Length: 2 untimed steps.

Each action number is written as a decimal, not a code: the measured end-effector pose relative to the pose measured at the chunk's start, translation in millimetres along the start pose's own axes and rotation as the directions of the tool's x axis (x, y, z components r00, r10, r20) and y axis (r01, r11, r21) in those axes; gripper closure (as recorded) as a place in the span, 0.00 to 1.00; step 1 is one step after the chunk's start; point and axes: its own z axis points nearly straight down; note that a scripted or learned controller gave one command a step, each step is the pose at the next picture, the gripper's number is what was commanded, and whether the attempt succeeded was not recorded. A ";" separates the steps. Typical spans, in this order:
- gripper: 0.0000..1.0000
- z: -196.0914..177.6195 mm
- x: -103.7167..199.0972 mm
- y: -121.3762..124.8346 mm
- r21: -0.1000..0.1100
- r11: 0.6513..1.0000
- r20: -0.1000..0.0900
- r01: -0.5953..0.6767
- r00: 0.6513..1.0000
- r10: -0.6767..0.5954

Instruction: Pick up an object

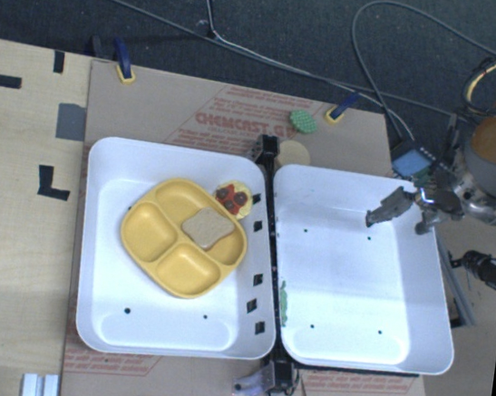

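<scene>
The two-finger pincer [403, 214] is seen at three o'clock, spread apart and pinching nothing, over the upper right edge of the shallow white right bin [419, 349]; in the shallow white left bin [91, 308] a yellow divided plastic plate [156, 234] is laid, with a tan slice of toy bread [207, 228] on it; a small red-and-dark toy [234, 198] is placed at its one o'clock rim.

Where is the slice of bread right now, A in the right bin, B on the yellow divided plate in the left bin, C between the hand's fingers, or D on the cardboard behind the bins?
B: the slice of bread lies on the yellow divided plate inside the left bin, while the hand hovers over the right bin with nothing between its open fingers.
</scene>
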 end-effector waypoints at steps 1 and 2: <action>0.00 -5.9 0.3 2.2 -0.011 1.000 0.002 0.003 1.000 -0.003; 0.00 42.3 3.7 10.3 -0.006 1.000 0.002 0.004 1.000 -0.004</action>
